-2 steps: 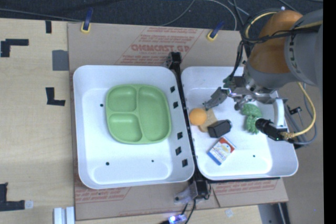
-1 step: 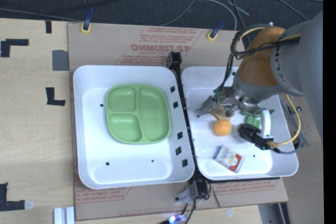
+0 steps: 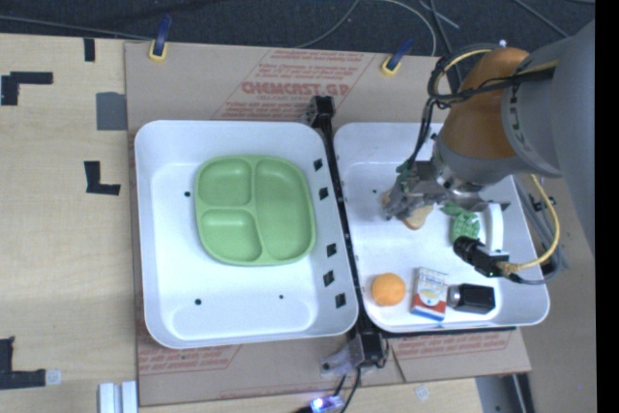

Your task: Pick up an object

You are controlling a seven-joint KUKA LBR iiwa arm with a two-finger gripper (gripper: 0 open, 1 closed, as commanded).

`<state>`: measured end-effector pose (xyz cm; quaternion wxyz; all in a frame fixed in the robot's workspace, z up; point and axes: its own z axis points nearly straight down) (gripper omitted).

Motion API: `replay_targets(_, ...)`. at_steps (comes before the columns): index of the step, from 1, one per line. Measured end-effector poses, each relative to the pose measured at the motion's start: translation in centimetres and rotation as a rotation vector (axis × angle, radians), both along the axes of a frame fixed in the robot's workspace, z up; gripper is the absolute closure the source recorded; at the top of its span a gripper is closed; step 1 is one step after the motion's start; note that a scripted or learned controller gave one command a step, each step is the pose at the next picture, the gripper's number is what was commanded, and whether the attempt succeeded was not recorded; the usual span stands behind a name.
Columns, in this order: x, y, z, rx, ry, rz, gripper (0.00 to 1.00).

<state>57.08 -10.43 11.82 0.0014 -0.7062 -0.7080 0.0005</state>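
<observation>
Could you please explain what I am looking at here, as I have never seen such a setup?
This is one picture from a camera fixed above a bench, looking down at a slant. The grey machine with the orange band is a robot arm, reaching in from the right; its gripper is low in the right white bin. That bin holds an orange ball, a small red and white box, a green item and a tan object right beside the gripper. The left bin holds a green divided plate. Whether the gripper holds anything cannot be told from here.
</observation>
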Motion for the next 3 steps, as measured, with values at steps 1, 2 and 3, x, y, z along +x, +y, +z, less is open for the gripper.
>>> replay_targets(1,0.4,-0.2,4.3,-0.002,-0.005,-0.002,1.00)
replay_targets(2,0.9,-0.8,10.2,-0.002,-0.005,-0.002,1.00)
replay_targets(3,1.0,-0.8,15.5,-0.002,-0.007,-0.001,1.00)
